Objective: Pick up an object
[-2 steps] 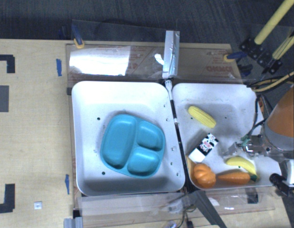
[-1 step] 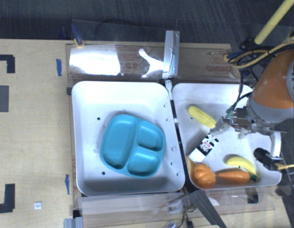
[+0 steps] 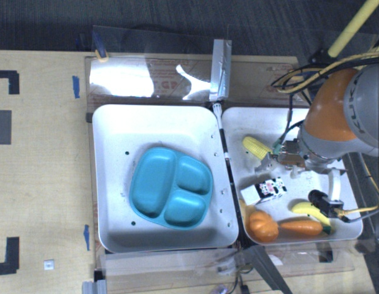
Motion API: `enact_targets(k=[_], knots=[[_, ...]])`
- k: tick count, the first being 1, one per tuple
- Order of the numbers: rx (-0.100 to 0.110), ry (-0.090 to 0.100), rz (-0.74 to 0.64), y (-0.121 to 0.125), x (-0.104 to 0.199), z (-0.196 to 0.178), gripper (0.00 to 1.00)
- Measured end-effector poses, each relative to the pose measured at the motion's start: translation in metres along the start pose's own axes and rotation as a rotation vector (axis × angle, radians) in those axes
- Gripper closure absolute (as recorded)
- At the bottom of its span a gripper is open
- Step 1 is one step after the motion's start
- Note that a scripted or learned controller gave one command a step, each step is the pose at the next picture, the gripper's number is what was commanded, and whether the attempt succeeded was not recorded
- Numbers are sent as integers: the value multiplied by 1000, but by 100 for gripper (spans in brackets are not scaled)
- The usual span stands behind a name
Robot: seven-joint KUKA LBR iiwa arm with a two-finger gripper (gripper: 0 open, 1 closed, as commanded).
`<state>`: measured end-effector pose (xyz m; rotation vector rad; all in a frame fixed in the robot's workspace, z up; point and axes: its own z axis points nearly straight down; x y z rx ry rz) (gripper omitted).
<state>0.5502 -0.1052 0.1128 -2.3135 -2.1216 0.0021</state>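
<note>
The grey arm's gripper (image 3: 292,159) is hovering over the right white bin (image 3: 233,164) beside the yellow corn cob (image 3: 256,146); jaw state unclear, so closing may be missing.

blue divided plate (image 3: 171,187) | in left bin (image 3: 110,127) | lying flat

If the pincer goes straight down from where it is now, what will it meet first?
Probably the bare white floor of the right bin, near the small black-and-white printed card. The pincer is mostly hidden under the wrist, so depth is uncertain.
</note>
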Motion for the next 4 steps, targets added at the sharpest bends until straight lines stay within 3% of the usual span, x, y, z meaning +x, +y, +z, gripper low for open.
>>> enact_targets(k=[1,2,3,4], knots=[[-7,-2,-117,79,9,26,0],[-6,-2,-117,79,9,27,0],[-14,-4,-118,81,9,14,100],[-16,0,-212,73,84,-127,100]])
